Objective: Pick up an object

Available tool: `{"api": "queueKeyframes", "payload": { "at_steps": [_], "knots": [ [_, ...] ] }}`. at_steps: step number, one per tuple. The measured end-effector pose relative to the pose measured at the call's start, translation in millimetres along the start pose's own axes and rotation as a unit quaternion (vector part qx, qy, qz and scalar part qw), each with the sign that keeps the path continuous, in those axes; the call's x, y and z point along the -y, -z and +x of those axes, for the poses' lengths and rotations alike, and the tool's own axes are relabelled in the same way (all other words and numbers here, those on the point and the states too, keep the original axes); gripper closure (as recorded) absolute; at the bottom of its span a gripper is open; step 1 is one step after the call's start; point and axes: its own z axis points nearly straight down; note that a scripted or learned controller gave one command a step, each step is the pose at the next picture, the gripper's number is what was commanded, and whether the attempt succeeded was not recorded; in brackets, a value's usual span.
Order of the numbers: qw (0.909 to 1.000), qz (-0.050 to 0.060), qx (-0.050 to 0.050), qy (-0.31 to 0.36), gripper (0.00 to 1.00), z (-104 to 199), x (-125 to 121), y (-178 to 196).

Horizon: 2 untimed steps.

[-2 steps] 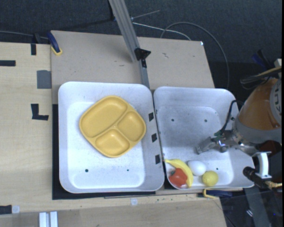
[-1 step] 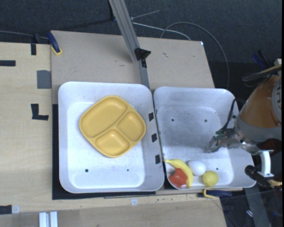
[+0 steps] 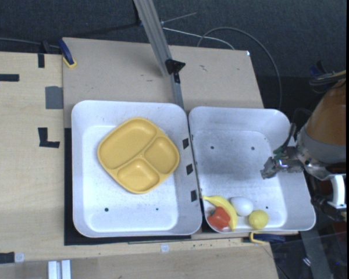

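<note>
Gripper [image 3: 271,168] hung over the right bin [image 3: 238,121], can't tell its grip; banana [image 3: 224,205] sat below-left, apart.

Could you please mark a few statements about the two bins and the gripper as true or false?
1. The yellow divided plate lies in the left bin. True.
2. The banana lies in the left bin. False: it is in the right bin, near its front edge.
3. The white egg-like object sits between the banana and the small yellow round fruit. True.
4. The gripper holds the red object. False: the gripper is at the right bin's right side, apart from the red object, which lies beside the banana.
5. The plate has three compartments. True.
</note>
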Motion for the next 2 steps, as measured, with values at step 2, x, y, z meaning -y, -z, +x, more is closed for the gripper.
{"api": "queueKeyframes", "payload": {
  "at_steps": [2],
  "knots": [
    [1.0000,0.002,-0.001,0.000,1.00,10.9,-1.7,54.1]
  ]
}}
